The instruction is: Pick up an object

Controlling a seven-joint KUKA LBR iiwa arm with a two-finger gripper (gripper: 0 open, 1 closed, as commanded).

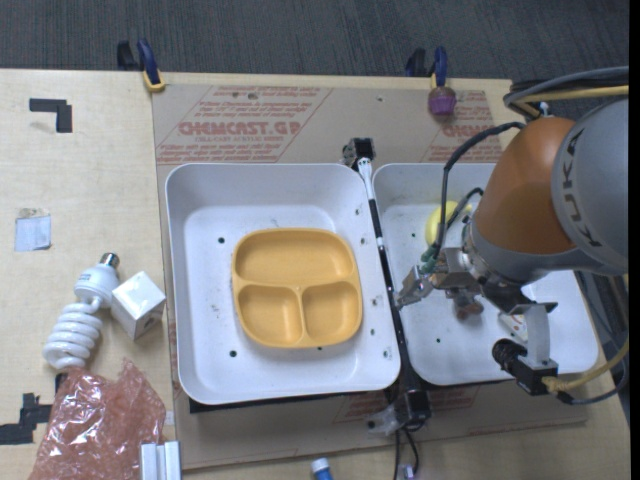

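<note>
The arm reaches in from 3 o'clock and holds the pincer low over the right bin, near its left wall. Finger state: cannot be determined; the wrist hides the tips. A yellow object lies in the right bin at 12 o'clock from the pincer, partly covered by the arm. A yellow divided tray sits in the left bin at 9 o'clock.

Risks, as judged: the pincer stands close to the divider between bins, so a descent may strike the wall. The yellow object looks rounded and may roll clear of closing fingers.
</note>
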